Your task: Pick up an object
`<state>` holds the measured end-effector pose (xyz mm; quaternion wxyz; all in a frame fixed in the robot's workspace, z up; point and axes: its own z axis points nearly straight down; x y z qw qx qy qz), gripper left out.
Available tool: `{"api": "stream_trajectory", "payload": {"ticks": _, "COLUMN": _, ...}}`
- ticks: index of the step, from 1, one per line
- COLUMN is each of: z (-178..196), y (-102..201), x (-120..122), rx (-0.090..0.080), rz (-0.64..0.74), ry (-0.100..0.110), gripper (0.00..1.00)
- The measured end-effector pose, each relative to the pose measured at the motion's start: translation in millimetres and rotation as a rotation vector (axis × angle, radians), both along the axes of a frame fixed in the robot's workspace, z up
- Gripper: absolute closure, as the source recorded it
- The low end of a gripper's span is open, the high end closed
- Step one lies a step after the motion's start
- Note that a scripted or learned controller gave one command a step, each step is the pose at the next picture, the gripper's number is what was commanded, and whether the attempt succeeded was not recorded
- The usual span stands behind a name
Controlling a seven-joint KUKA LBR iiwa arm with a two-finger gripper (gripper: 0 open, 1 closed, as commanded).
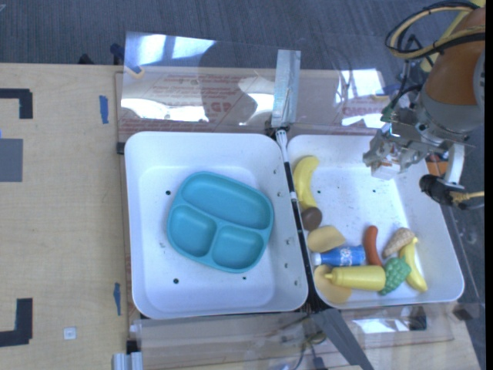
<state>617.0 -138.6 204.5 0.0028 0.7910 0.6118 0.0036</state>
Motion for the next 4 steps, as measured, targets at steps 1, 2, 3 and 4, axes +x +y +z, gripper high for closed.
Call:
{"api": "stream_trajectory", "payload": {"ticks": 1, "z": -21, "y": 79, "x": 3, "rx": 0.003, "rz": 0.070, "ry": 0.014, "gripper": 1.00}}
{"api": "stream_trajectory", "payload": {"ticks": 2, "z": -20, "y": 76, "x": 3, "rx": 0.001, "rz": 0.065, "ry": 0.012, "gripper": 0.00}}
{"api": "stream_trajectory", "payload": {"ticks": 3, "z": -109, "y": 39, "x": 1, "rx": -0.002, "rz": 0.159, "ry": 0.005, "gripper": 0.00}}
{"api": "stream_trajectory", "payload": {"ticks": 4, "z": -100, "y": 39, "x": 1, "rx": -0.003, "rz": 0.158, "ry": 0.004, "gripper": 1.00}}
